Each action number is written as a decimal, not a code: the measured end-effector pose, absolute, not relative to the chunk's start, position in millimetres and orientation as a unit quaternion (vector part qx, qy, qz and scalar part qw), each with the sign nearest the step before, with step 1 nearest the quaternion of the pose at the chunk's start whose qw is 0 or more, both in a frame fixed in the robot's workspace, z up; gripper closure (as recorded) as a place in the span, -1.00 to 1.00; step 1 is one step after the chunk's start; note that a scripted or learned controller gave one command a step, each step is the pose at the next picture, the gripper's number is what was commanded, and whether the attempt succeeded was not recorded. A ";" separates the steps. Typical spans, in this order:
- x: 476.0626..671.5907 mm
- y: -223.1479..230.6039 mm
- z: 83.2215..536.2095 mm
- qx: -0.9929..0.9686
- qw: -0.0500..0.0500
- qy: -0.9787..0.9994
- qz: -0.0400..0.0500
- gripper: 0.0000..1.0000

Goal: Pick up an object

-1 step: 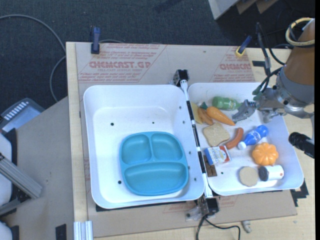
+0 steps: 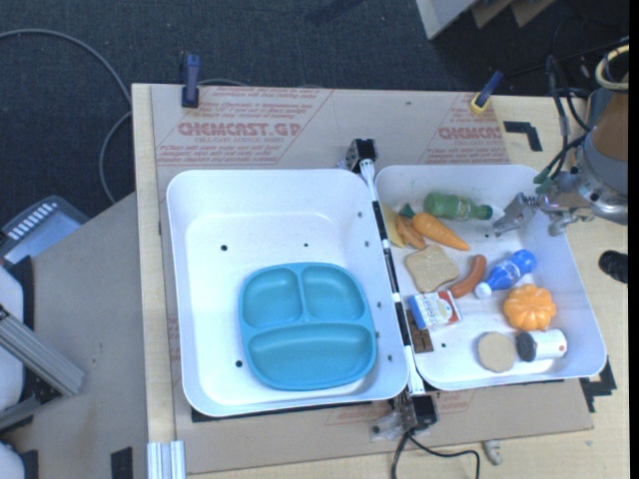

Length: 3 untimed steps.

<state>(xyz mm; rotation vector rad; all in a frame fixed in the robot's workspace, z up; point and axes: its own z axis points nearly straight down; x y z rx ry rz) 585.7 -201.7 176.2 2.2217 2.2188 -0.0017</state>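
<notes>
While nothing sits between its fingers, the gripper (image 2: 531,211) hangs over the far right edge of the right bin (image 2: 589,312), its jaws seemingly apart, though that is hard to read at this size.

Right bin, contents, all lying loose:
- green bottle (image 2: 455,207), far side, just left of the gripper
- carrot (image 2: 437,230) and banana (image 2: 396,230), near the far left corner
- bread slice (image 2: 431,266), sausage (image 2: 468,275), blue bottle (image 2: 507,269), mid-bin
- orange pumpkin (image 2: 528,306), right of centre
- small carton (image 2: 435,310), left wall
- round biscuit (image 2: 493,351) and white cylinder (image 2: 540,345), near side

Left bin (image 2: 190,267): blue divided plate (image 2: 307,323).

Status: pick not yet made. Remaining, by judgement: descend on one item, close, lift. The green bottle is the nearest candidate.
</notes>
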 end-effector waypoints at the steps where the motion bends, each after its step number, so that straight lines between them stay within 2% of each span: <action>1: 581.0 -162.2 89.2 0.707 0.000 0.707 0.000 -1.00; 2: 581.4 -162.2 99.1 0.707 0.001 0.707 0.001 1.00; 3: 558.6 -102.6 87.9 0.707 0.004 0.707 0.002 1.00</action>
